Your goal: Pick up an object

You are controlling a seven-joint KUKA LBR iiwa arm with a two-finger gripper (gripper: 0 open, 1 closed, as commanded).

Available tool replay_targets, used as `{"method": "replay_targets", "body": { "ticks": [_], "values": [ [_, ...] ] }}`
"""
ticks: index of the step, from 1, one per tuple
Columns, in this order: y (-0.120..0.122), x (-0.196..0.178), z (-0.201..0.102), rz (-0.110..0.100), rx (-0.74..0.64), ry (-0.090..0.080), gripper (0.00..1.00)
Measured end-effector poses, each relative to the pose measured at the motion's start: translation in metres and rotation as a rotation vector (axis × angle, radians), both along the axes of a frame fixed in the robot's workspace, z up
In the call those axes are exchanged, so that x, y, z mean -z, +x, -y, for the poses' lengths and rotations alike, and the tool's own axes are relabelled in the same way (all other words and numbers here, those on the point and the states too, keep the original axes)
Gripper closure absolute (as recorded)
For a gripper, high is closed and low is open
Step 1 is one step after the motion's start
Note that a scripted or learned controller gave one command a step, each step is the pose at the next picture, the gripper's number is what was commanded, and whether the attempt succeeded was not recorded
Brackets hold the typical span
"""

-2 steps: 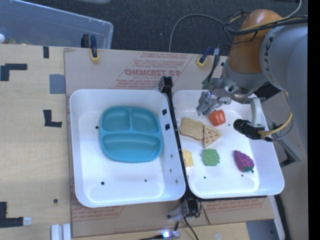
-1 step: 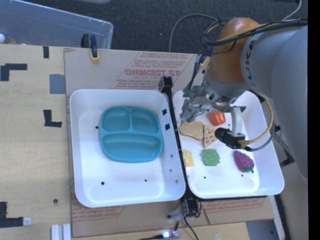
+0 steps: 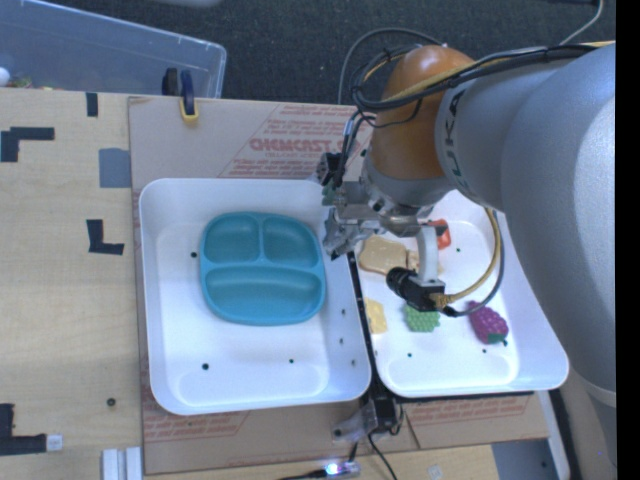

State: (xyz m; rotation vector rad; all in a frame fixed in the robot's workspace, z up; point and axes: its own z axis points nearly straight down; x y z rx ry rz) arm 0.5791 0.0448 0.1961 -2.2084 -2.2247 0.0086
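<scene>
The right bin [image 3: 540, 368] holds several small toy foods: a tan bread-like slice [image 3: 382, 258], a yellow piece [image 3: 375, 316], a green item [image 3: 422, 320], a purple grape bunch [image 3: 488, 323] and a red-orange bit [image 3: 442, 235]. My gripper [image 3: 338, 234] hangs low over the wall between the two bins, just left of the tan slice. The wrist and its orange band [image 3: 415, 118] cover the far part of the right bin.
In the left bin [image 3: 165, 368] lies a blue divided plate [image 3: 262, 268], close to the gripper's left. A black cable fitting [image 3: 408, 286] dangles over the right bin. Cardboard and the wooden bench surround the bins.
</scene>
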Motion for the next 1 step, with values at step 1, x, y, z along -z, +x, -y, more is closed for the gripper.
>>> {"method": "replay_targets", "body": {
  "ticks": [1],
  "values": [
    [-0.0076,-0.0172,-0.0485,0.003,-0.001,0.000,1.00]
  ]
}}
